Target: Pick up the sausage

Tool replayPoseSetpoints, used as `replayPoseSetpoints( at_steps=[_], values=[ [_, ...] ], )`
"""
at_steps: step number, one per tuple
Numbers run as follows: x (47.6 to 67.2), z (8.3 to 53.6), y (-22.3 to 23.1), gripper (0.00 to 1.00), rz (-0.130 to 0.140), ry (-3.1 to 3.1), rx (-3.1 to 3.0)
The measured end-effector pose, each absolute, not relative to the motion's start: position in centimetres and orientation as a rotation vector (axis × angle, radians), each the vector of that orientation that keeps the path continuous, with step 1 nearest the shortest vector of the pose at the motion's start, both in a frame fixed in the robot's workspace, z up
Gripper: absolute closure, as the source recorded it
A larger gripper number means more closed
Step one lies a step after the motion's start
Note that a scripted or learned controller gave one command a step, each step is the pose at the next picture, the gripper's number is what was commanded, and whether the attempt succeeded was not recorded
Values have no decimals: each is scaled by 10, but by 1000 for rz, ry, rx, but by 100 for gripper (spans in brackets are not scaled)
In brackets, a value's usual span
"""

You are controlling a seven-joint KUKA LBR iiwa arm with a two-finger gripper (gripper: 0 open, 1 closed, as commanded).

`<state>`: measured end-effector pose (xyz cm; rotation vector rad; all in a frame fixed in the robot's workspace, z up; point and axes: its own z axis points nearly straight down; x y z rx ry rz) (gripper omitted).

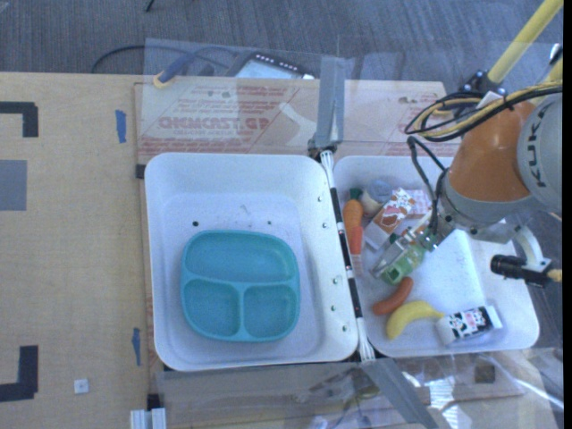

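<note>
1. Right bin [518,329]: holds the arm's working end and all loose items.
2. Gripper [404,256]: poised over the bin's left half; grip state cannot be determined.
3. Sausage [393,296]: lies just below the gripper, beside the banana [409,316], long axis slanting lower-left to upper-right.

This is a robotics lab, not a home or kitchen. At nine o'clock a bare plywood bench top [71,239] carries black tape corner marks [25,117] and blue tape tabs [121,125]. At twelve o'clock lies grey office carpet [357,16] with loose black cables [121,56]. At three o'clock stands a grey and orange industrial robot arm [500,164], bundled with black cables.
</note>
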<state>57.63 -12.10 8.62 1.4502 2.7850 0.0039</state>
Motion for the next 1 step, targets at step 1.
replayPoseSetpoints(
  at_steps=[1],
  values=[
    [493,85,-114,0,3,2951,1081]
  ],
)
